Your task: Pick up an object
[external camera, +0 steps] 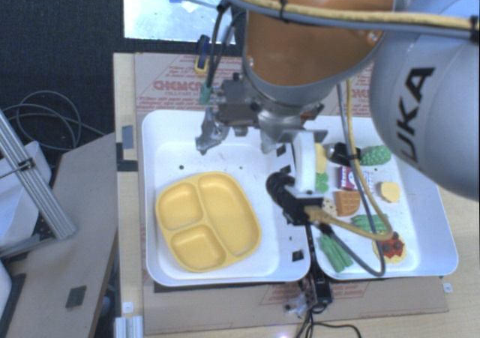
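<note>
My gripper (pixel 238 142) hangs over the far part of the left white bin (pixel 161 134), beneath the orange band of the arm. Its two dark fingers (pixel 206 138) stand apart, open, with only bare bin floor between them. A yellow divided plate (pixel 206 220) lies in the near half of that bin, below and left of the gripper. The right bin (pixel 439 243) holds several toy foods: a yellow corn cob (pixel 321 171), a green piece (pixel 375 155), a waffle (pixel 346 202), green beans (pixel 335 252) and a red piece (pixel 391 246).
The arm's body covers the far side of the right bin. Black and yellow cables (pixel 300 213) drape over the wall between the bins. Cardboard (pixel 169 78) lies under both bins, and a grey table (pixel 75 201) stands at the left.
</note>
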Robot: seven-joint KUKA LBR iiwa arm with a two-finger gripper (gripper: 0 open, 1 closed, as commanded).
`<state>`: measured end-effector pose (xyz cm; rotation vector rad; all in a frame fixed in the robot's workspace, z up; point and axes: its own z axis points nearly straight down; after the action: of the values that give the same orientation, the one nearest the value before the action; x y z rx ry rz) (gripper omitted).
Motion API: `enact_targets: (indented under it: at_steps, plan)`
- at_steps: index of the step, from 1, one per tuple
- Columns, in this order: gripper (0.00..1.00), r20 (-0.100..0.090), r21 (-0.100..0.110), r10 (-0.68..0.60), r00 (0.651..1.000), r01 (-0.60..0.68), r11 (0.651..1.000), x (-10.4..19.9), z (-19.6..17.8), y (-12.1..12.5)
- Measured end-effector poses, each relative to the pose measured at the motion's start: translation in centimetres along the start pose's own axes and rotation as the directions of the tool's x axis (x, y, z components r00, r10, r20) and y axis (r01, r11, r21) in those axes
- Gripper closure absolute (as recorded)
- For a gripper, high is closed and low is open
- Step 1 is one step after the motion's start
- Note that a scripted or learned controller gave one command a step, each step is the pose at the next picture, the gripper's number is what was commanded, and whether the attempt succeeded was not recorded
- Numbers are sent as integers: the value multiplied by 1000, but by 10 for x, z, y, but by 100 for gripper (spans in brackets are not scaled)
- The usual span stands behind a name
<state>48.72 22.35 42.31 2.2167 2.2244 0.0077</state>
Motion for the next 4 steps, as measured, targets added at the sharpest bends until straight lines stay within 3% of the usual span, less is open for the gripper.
enact_targets:
  at_steps: [1,2,3,4]
  plan:
    - [0,1,-7,12,1000,-12,1000,-101,-78,11]
    - [0,-3,-2,-10,1000,9,1000,-1,-114,18]
    - [100,0,0,-5,1000,5,1000,-7,-123,19]
    - [100,-2,-2,-9,1000,9,1000,-7,-134,20]
